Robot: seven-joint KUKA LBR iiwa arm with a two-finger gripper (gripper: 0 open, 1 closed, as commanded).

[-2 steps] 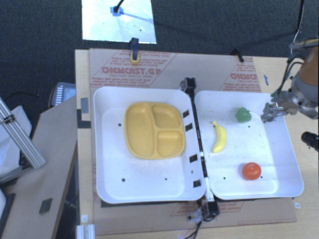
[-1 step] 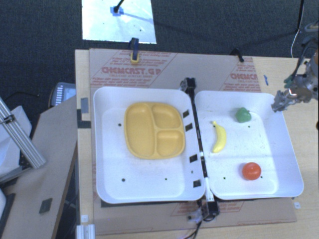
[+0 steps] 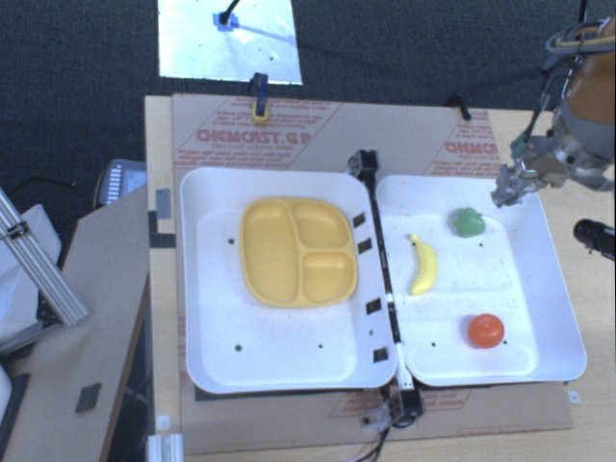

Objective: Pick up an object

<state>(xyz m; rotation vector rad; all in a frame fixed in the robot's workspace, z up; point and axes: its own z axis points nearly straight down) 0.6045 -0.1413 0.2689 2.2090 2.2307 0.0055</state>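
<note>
Cardboard-lined bench (image 3: 318, 128) — dark carpet (image 3: 77, 56)

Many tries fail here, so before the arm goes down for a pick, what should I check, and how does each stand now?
1. Targets in right bin: green object, banana, orange-red object. Ok.
2. Objects apart from each other: ok.
3. Gripper over a target: not ok, it hangs at the bin's far edge, right of the green object.
4. Jaws open: cannot tell.
5. Yellow plate out of the way, in the left bin: ok.
</note>
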